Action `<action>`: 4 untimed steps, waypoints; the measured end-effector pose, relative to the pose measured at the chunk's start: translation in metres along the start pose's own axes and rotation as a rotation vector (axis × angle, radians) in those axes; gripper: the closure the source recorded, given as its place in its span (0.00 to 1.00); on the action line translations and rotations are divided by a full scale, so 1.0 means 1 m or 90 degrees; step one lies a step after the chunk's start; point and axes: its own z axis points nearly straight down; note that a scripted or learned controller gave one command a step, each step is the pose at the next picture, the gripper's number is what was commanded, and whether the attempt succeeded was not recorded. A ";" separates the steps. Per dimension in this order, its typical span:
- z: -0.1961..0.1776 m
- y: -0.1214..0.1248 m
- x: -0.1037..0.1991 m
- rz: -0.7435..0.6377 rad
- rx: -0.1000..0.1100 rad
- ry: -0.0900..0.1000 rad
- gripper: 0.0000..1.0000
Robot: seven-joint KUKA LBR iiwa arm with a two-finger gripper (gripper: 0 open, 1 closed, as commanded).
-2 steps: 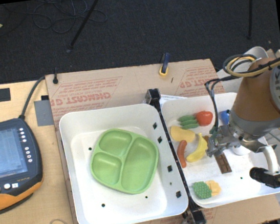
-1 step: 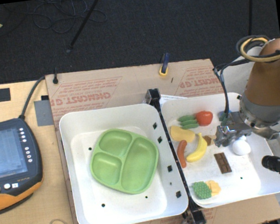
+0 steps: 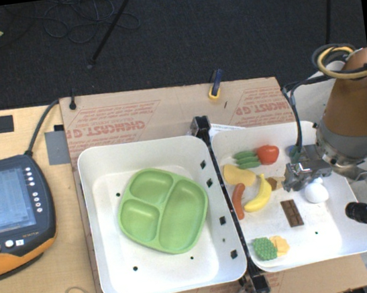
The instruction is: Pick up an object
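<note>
Several toy foods lie in the right bin (image 3: 359, 239): a tomato (image 3: 268, 154), a banana (image 3: 259, 196), a brown bar (image 3: 292, 212) and a white egg (image 3: 315, 192). The pincer (image 3: 299, 175) hangs low just beside the egg; whether it is clenched cannot be told. A green plate (image 3: 163, 209) fills the left bin (image 3: 110, 254) on the desk (image 3: 25, 273).

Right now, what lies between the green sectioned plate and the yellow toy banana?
In the camera view, the black divider where the bins meet, then an orange-red toy sausage, lie between the green sectioned plate and the yellow toy banana.
</note>
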 end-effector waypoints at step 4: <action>0.009 0.034 0.145 -0.001 0.001 0.000 1.00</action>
